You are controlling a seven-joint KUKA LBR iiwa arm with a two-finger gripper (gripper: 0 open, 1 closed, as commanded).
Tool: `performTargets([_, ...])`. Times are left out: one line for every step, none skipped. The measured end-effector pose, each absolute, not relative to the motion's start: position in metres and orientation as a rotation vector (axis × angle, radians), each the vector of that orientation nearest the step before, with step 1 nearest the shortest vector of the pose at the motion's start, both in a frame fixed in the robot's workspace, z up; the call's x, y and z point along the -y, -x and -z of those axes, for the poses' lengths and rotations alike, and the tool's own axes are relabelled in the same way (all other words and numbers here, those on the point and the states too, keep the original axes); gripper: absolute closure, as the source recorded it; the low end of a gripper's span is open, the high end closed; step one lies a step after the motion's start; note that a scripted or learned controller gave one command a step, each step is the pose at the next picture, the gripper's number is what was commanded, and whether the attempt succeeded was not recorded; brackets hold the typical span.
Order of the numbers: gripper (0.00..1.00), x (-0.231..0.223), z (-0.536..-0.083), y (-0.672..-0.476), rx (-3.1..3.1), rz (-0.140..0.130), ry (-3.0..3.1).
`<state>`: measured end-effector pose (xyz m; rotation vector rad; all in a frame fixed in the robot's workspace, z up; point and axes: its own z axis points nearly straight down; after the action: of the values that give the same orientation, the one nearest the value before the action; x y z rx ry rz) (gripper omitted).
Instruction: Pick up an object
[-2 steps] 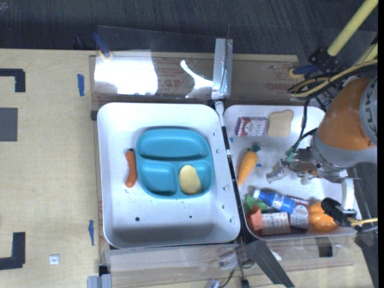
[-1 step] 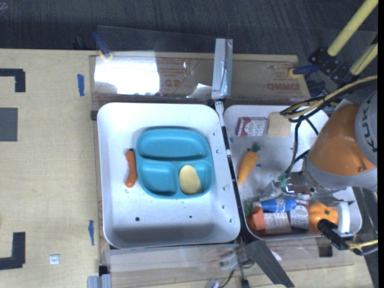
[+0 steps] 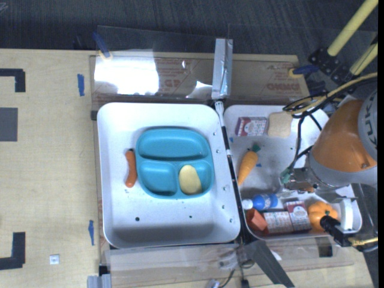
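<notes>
The arm with its orange band (image 3: 341, 143) hangs over the right bin (image 3: 264, 114). My gripper (image 3: 294, 182) reaches down at mid-bin, just above a bottle with a blue cap (image 3: 262, 202) and right of a toy carrot (image 3: 246, 165). Along the bin's front lie a red-labelled bottle (image 3: 287, 219) and an orange fruit (image 3: 318, 211). A red-and-white box (image 3: 251, 126) and a beige block (image 3: 279, 125) sit at the back. The wrist hides much of the right side of this bin.
The left bin (image 3: 114, 161) holds a blue divided plate (image 3: 171, 152) with a yellow lemon-like piece (image 3: 190, 179) in its lower right compartment. An orange sausage (image 3: 130, 168) lies left of the plate. Cables (image 3: 303, 110) trail over the right bin's back.
</notes>
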<state>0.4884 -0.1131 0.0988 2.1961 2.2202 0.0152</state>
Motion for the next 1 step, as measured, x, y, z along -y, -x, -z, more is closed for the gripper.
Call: performTargets([1.00,0.0963,-0.0878,-0.5274,-1.766,-0.003,-2.593])
